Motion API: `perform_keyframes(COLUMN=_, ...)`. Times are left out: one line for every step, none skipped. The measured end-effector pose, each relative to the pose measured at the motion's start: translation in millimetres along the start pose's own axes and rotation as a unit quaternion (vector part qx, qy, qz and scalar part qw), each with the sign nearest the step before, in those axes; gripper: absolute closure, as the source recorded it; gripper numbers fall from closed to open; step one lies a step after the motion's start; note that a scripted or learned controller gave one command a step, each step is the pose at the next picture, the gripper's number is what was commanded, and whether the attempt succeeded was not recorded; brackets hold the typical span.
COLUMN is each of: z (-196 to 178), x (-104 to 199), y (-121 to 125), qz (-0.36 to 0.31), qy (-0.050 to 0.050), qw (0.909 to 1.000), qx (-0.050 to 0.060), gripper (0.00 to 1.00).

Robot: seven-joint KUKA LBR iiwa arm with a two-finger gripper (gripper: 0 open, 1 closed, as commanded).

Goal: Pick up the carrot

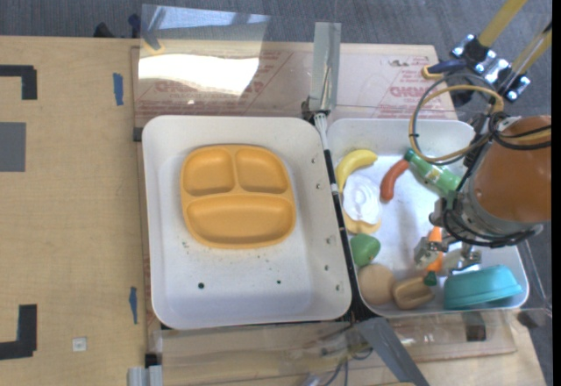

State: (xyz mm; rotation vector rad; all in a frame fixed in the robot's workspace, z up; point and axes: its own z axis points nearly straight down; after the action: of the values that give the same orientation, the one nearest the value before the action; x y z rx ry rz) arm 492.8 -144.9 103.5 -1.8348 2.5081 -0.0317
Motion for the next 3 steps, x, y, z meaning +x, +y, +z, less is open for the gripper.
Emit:
perform_keyframes(z=10, x=-9, y=7, qz=-0.065, qy=0.005, qw=0.9979, qx=-0.005, gripper=1.0)
perform_keyframes(z=-83, x=-59, y=26, qz=0.168, qy=0.007, qw=0.9857, qx=-0.012, gripper=1.0)
perform_keyframes(z=5, x=-4, y=-3, qz=0.198, qy=0.007, qw=0.9801, qx=-0.006, gripper=1.0)
